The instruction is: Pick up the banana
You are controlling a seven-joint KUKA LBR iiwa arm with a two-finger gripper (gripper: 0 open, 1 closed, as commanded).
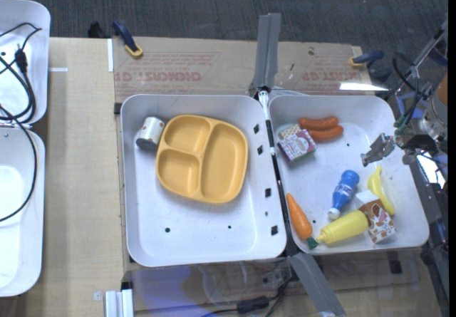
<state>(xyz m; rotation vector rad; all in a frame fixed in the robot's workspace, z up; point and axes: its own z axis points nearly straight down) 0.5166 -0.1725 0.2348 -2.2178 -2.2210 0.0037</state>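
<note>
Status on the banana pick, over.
End effector low over right bin, just above banana. Banana lying loose, nothing gripped. Carton and blue bottle crowd it.

My banana (pixel 380 190) is yellow, like the mustard bottle (pixel 345 227) at lower right. The divided plate (pixel 202 159) is yellow-orange in its white bin (pixel 142 230). The carrot (pixel 300 216) is orange, the sausages (pixel 322 128) red-orange, the small bottle (pixel 344 191) blue.

Robotics lab: clamped cardboard (pixel 235 66) on bench, loose cables (pixel 18 73), toy-food bins (pixel 206 255).
</note>
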